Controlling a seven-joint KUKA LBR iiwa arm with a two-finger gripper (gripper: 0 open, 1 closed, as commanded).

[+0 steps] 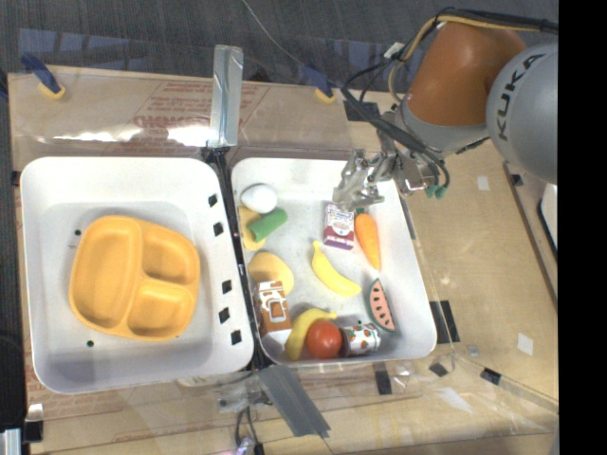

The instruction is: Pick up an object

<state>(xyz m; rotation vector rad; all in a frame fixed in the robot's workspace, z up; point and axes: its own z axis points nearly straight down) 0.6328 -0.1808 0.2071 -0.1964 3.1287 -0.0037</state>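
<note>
- Metal-grey, the hand [358, 186] hangs over the far right part of the right bin [413, 254]; whether it is open or closed cannot be told from this slanted view, and nothing can be seen gripped in it.
- Just below the hand lies a small carton [339, 226], white with a purple-red label, lying flat on the bin floor.
- Beside the carton, to the hand's lower right, is an orange carrot [368, 239], tapering toward the near side.
- Further toward the near side of the bin from the hand rests a yellow banana [332, 271], curved, and past it a watermelon slice [380, 303], red with a green rind and dark seeds.
- At the near wall, well apart from the hand, sit a red tomato [323, 339], a small can [360, 338] and a yellow lemon-like fruit [302, 326].
- To the hand's left are a white egg [258, 197] and a green cylinder [267, 224]; below these lie a yellow-tan rounded piece [269, 267] and a brown-and-white box [274, 305].
- Far left of the hand, the left bin [38, 197] holds a yellow divided tray [133, 275].
- Both bins stand on the tabletop [474, 254].
</note>
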